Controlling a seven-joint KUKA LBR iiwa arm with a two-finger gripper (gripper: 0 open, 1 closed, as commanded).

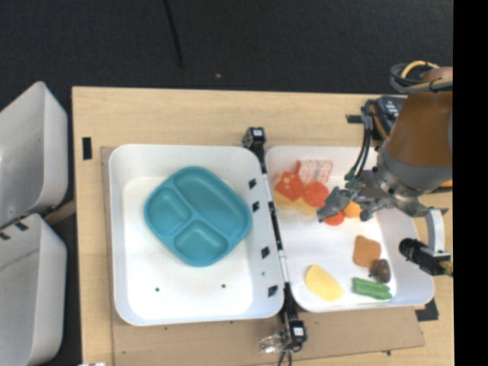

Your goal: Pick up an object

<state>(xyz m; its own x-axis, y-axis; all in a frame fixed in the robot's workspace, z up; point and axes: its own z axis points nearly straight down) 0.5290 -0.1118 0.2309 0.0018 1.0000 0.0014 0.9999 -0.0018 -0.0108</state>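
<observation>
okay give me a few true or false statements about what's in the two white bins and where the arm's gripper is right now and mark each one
1. The blue divided plate lies in the left bin. True.
2. The yellow piece sits on the blue divided plate. False: it lies in the right bin, near its front edge.
3. The gripper is over the right bin, beside the red and orange pieces. True.
4. The green piece lies at the back of the left bin. False: it is at the front of the right bin, to the right of the yellow piece.
5. The brown piece lies in the right bin, behind the green piece. True.
</observation>
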